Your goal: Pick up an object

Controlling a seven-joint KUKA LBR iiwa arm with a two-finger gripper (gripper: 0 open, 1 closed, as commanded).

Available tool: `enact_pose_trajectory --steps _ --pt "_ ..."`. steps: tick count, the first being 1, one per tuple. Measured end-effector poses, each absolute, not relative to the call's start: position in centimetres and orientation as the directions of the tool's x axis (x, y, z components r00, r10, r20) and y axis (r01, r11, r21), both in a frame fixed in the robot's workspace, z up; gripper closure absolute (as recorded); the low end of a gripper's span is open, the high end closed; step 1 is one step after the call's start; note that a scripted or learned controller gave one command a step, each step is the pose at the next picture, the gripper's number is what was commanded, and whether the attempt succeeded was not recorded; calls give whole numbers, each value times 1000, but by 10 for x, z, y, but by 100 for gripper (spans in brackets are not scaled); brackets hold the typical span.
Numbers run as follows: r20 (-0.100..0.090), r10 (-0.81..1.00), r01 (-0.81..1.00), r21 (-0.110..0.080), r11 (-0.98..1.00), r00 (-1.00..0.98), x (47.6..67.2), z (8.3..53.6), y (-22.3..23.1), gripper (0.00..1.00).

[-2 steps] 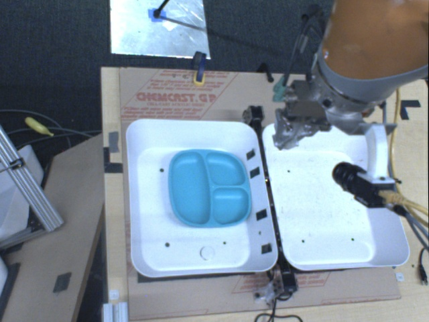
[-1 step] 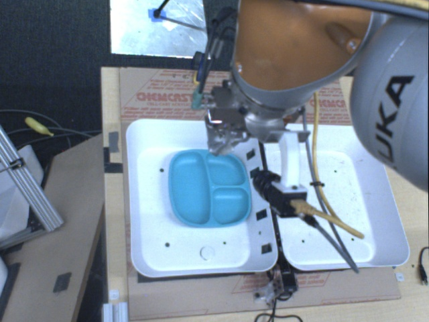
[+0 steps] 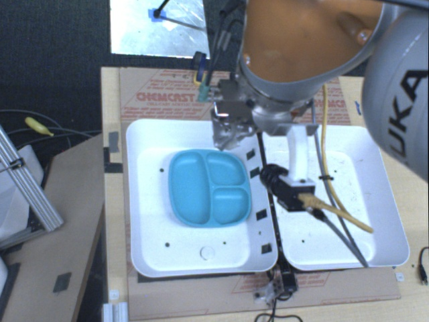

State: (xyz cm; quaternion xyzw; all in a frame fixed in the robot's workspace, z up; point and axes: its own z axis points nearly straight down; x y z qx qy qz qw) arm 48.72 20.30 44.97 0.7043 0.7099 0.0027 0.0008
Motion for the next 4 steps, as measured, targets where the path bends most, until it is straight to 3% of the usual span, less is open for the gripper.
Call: enact_pose_trajectory --steps 1,2,4 --pt "-2 1000 1000 -1 -7 7 487 408 123 100" --pt "5 1000 1000 8 9 -9 486 467 186 100" --pt "4 1000 1000 8 10 -10 488 486 183 100"
